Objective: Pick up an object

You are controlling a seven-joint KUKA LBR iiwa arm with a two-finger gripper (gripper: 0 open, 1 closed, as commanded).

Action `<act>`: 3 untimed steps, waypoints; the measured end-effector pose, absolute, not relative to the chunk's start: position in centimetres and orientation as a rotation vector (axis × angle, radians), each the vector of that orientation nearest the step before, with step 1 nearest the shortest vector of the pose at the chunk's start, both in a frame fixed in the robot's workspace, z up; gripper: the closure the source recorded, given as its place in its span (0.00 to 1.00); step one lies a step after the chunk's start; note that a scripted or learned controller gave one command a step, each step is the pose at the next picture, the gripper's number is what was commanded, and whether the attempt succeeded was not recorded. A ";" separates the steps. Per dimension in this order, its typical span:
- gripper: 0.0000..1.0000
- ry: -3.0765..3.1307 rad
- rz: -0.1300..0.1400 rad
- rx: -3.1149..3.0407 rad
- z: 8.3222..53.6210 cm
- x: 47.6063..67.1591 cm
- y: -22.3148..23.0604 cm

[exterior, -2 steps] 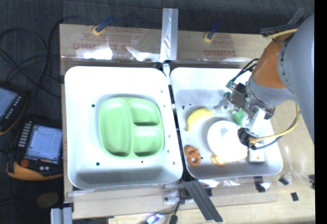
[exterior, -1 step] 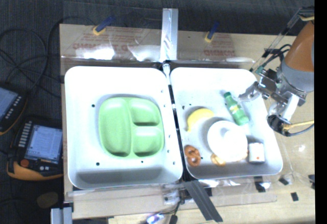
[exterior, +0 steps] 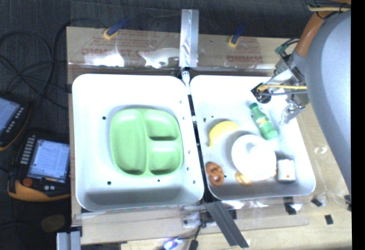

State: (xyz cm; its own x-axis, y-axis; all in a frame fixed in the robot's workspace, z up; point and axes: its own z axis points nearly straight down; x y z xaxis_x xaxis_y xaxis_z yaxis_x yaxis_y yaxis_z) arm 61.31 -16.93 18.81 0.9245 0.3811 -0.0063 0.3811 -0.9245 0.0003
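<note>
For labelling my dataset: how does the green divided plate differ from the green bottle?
The plate is wide and shallow; the bottle is small and slim. The plate is pale green; the bottle is a brighter green. The plate lies flat and alone in the left bin; the bottle lies on its side in the right bin, among other things. Both are green.

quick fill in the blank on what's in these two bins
The green plate lies in the bin on the picture's ____ side.
That plate has ____ compartments.
The colour of the bottle in the other bin is ____.
Missing words: left; three; green.
</note>
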 end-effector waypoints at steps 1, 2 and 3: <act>0.00 0.321 -0.007 3.123 22.7 66.1 -20.0; 0.00 0.368 -0.011 3.120 10.7 65.3 -13.8; 0.00 0.319 0.008 3.118 8.9 63.3 -12.7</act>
State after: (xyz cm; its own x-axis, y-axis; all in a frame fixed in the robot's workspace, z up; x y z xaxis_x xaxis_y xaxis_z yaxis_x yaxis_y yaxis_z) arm 63.27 -12.66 8.88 0.9793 0.2024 0.0042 0.2024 -0.9793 0.0074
